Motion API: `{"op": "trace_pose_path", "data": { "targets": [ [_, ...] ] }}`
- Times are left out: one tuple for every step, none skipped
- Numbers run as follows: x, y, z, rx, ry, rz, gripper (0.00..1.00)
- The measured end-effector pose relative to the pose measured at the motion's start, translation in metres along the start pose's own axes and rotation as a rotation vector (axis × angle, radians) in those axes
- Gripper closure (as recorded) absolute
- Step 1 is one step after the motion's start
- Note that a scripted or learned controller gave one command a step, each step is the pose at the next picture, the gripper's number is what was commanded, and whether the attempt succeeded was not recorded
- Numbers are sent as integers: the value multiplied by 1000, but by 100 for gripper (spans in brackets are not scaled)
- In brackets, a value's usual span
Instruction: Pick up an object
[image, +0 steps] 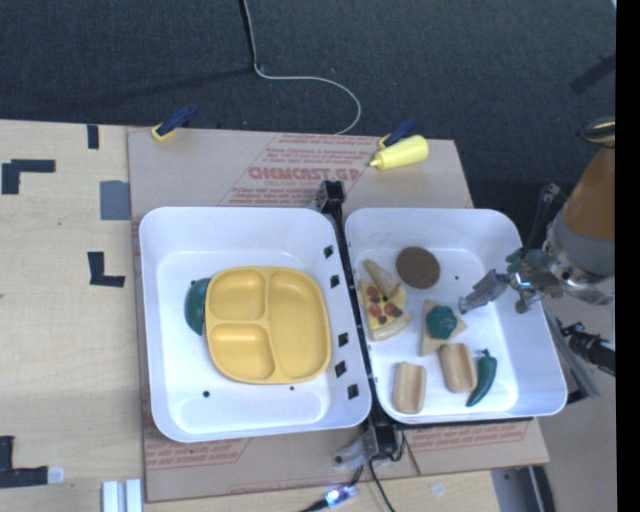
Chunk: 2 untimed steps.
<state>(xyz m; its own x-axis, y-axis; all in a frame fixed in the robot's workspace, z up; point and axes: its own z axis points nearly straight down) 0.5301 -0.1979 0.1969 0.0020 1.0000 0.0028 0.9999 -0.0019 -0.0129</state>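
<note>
Setting: Dark carpet lay behind the counter (60, 230), a pale wooden top with a cardboard sheet (300, 170) under two shallow white bins.
Left bin (165, 300): You had a yellow plastic divided plate (268, 325) in it, with a dark teal rounded object (196, 305) tucked partly beneath its left edge.
Right bin (530, 360): It held a toy pizza slice (384, 303), a brown round disc (417, 266), a teal rounded lump (441, 321) on a tan wedge, two tan bread-like rolls (408, 386), and a green toy pepper (482, 378).
Hand (478, 295): It hovered over the right bin, just right of the teal lump; you could not tell whether it was released or clenched, and nothing showed in its grasp.
Likely target: The teal lump lay nearest, mid-bin.
Handling: I judged it light, hard plastic, smooth and apt to slip; you would do best to pinch across its widest middle.
</note>
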Motion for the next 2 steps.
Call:
{"op": "trace_pose_path", "data": {
  "targets": [
    [0, 3, -6, -11, -3, -3, 0],
    [-8, 7, 52, -7, -2, -2, 0]
  ]
}}
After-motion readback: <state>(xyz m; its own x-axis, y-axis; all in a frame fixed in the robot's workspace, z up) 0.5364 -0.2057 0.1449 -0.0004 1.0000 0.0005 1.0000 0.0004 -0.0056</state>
